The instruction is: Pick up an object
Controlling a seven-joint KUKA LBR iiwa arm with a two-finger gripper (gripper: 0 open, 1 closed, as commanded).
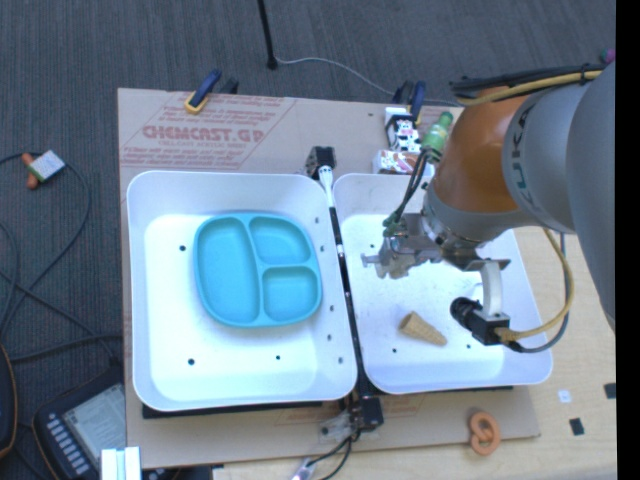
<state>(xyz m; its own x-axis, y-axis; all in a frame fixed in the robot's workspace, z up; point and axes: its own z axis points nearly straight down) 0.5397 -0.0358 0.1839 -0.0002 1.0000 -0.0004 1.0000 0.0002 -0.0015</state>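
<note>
Tabletop space is shared by two white bins; a blue divided plate is kept in the left bin. Over the right bin the end effector is held low, its opening and any hold not discernible, presumably for the tan cone lying near it.

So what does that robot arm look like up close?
The arm is thick, rounded and smooth grey, with a broad orange band above the wrist. Yellow and black cables run along it. At its end sits a small grey metal pincer.
</note>
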